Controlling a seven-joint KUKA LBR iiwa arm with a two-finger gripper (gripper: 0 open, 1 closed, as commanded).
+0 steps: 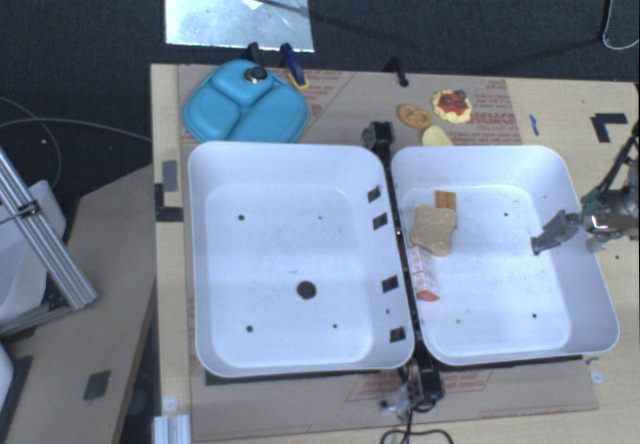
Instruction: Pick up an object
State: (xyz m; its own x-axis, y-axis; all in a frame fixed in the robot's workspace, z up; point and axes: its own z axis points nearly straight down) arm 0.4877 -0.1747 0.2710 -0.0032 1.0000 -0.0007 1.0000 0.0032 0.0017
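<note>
Bread-slice toy (434, 229), tan and flat, lies in the right bin (560, 332) near its left wall, with a small brown block (445, 200) touching its upper edge and a thin white and red-orange piece (424, 284) just below it. From where I stand, nothing has been picked yet: all three pieces rest on the bin floor, and the pick-up is all still to do. The gripper (550, 233) reaches in over the right bin's right side, well apart from the bread slice, and I see nothing between its tips and nothing touching it. It is too small and dark against the wrist for me to tell how far apart it stands, so I will not guess. The left bin (215, 172) has only a dark round spot (306, 290) on its floor. Outside the bins, on the board behind them, sit a blue divided tray (245, 104) and a few small play-food pieces (437, 118), none of them near the arm. What is left, I judge, is the whole job: travel left, come down over a piece, close and lift.
</note>
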